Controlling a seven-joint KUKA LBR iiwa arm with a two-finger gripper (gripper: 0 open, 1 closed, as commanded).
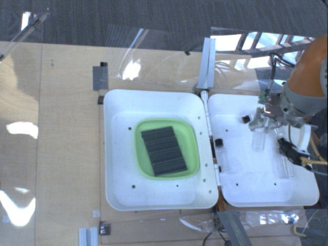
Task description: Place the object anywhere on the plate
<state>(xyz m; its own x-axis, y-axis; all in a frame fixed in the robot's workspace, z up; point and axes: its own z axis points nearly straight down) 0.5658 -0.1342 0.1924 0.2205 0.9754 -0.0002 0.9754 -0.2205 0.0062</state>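
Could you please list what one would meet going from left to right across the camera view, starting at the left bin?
Left bin → green plate, with the dark ridged block lying on it → right bin → gripper → orange band.

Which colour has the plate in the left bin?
Light green plate, best seen in the camera view; a dark grey ridged block lies on it.
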